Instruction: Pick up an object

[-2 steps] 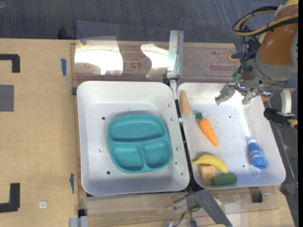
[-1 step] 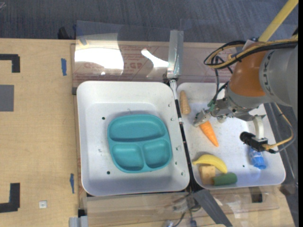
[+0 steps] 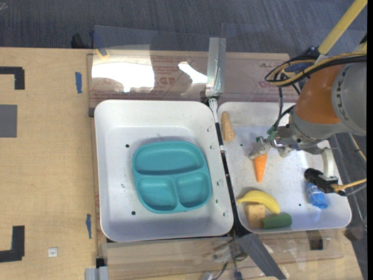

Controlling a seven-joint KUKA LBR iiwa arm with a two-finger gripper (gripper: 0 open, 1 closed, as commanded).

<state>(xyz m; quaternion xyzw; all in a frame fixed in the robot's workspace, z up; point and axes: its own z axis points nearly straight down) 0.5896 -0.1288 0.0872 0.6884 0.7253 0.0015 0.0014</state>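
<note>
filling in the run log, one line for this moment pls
phase: reaching | pincer: above carrot top, right bin | grasp: not seen | left bin: teal tray

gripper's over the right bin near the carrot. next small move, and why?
Probably a short descent straight onto the orange toy carrot. The gripper sits just above its wide end in the right-hand shallow white bin, and the carrot lies apart from the yellow toy banana, so there seems room around it.
</note>
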